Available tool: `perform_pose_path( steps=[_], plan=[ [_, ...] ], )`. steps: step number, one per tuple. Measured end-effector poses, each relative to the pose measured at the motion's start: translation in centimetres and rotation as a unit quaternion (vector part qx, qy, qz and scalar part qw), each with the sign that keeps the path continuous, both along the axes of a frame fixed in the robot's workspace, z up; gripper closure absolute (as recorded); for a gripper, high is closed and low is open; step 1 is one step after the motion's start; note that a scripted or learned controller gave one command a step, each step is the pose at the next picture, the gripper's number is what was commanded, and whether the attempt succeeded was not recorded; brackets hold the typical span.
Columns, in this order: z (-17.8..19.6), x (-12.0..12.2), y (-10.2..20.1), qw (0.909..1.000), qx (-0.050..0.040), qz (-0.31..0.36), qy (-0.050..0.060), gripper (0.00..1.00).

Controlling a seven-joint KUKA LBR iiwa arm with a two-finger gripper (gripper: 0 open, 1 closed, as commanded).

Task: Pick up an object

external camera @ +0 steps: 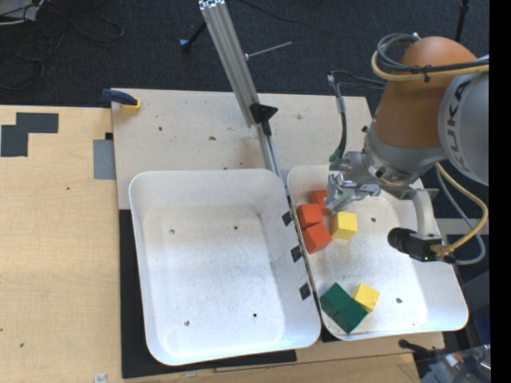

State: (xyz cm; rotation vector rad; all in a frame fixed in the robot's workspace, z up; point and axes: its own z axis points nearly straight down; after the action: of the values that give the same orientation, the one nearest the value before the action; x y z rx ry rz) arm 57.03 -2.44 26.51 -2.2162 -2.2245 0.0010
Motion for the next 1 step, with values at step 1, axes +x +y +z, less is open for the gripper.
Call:
perform_pose_path(
  steps=[1],
  plan=[
    [-1.12,1.45,6.05,1.0000,0.0005,0.001,0.001,1.00]
  ],
)
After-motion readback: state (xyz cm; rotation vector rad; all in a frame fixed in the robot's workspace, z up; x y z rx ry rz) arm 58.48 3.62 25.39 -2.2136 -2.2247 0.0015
